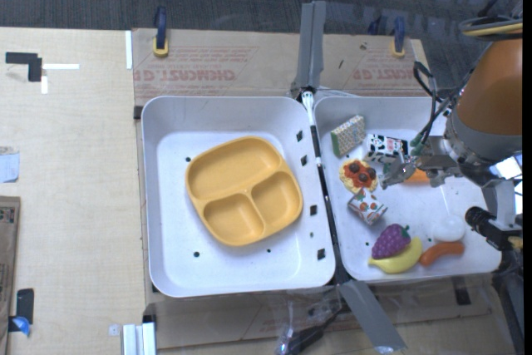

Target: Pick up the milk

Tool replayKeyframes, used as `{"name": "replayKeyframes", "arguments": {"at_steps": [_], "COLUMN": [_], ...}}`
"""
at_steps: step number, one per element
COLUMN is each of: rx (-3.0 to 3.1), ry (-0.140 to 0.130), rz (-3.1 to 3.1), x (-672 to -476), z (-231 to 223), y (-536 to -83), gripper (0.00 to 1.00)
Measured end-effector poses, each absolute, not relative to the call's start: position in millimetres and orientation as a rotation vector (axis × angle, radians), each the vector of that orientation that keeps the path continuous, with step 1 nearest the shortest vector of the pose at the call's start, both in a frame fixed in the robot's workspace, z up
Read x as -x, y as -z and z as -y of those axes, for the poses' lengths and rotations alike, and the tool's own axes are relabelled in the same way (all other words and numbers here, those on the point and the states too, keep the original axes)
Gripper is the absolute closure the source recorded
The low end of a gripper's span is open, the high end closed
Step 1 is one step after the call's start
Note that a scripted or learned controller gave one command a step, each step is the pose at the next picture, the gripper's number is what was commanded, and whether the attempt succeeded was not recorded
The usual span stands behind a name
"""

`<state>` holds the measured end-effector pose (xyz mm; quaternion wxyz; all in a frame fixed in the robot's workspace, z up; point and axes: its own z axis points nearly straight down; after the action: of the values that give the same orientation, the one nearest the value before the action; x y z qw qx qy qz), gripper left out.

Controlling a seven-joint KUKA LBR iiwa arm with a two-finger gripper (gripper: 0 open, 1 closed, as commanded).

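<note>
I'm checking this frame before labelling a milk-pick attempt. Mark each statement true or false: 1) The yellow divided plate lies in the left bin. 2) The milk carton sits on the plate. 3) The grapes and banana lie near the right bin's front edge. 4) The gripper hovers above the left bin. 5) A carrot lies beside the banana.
1) True: the yellow divided plate lies in the left bin.
2) False: the milk carton lies in the right bin.
3) True: grapes and banana lie there.
4) False: the gripper is over the right bin, beside the milk carton.
5) True: the carrot lies right of the banana.
</note>
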<state>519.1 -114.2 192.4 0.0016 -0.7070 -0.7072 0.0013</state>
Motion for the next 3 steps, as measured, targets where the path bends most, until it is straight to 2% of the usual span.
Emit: {"name": "replayKeyframes", "arguments": {"at_steps": [1, 2, 3], "rx": [2.327, 2.260, 2.266], "ry": [-0.002, -0.003, -0.004], "rz": [2.110, 2.178, 2.173], "x": [-558.4, -538.6, -538.4], "z": [101, 93, 94], "y": [-94, -91, -100], "gripper": [0.00, 0.00, 1.00]}}
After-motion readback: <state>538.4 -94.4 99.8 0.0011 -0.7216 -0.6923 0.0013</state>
